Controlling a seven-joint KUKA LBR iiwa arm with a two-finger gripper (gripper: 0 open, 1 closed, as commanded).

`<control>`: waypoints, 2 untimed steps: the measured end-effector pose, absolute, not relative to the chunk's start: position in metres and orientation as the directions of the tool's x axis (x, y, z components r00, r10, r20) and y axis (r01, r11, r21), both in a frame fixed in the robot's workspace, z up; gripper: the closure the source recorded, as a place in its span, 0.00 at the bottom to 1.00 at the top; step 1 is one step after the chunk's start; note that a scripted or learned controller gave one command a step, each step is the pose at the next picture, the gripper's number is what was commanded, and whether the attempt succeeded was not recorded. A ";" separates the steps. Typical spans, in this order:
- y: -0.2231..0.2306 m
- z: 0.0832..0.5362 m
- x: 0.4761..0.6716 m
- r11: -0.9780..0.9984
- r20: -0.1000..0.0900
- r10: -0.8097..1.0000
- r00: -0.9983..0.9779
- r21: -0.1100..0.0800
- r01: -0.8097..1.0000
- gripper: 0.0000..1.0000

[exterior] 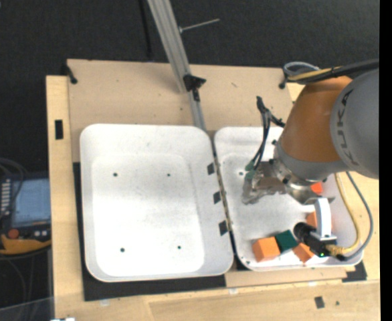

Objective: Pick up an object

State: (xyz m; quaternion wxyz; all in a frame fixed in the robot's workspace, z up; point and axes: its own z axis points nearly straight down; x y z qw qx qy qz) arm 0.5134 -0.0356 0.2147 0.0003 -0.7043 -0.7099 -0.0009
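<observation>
The orange block point(266, 248) lies near the front edge of the right bin point(239, 146), touching a green block point(287, 239). A smaller orange piece point(304, 252) sits just beside the green one. The gripper point(255, 187) hangs over the bin's bare middle, apart from all three. I cannot tell whether it stands apart or together. No block shows in it, so this looks like the approach step. The next move probably calls for shifting toward the blocks, then lowering squarely onto one.
</observation>
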 end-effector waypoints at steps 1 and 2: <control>0.020 0.226 0.520 0.009 0.002 1.000 -0.009 0.001 1.000 1.00; 0.068 0.230 0.526 0.008 0.002 1.000 -0.008 0.001 1.000 1.00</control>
